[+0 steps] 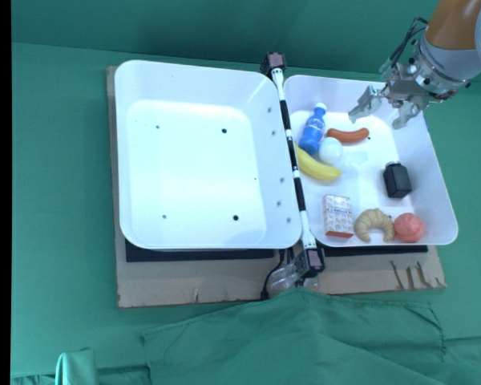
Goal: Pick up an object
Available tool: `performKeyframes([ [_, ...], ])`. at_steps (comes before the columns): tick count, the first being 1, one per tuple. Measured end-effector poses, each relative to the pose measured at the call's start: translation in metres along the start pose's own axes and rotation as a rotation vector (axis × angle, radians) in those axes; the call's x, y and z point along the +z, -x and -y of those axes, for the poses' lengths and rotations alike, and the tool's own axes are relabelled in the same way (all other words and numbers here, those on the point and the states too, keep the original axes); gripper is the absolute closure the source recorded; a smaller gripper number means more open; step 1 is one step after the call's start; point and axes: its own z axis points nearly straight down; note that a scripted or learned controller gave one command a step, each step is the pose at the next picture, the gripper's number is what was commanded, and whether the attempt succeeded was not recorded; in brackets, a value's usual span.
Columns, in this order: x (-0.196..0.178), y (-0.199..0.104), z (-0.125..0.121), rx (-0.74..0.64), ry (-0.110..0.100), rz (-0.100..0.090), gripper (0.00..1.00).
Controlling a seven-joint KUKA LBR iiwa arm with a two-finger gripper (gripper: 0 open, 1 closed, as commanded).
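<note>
Gripper hangs w/ fingers spread, nothing btwn them, above the far end of the right bin; sausage lies just below and left of it, the nearest candidate; blue bottle left of sausage, white ball and banana just nearer the camera than it; looks like approach step, pre-grasp; next: drop straight down, straddle sausage, close.
</note>
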Motion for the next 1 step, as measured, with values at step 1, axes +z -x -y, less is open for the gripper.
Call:
performKeyframes([
  [1, -0.0032, -0.001, 0.0025, 0.0, 0.0, -0.001, 0.0],
])
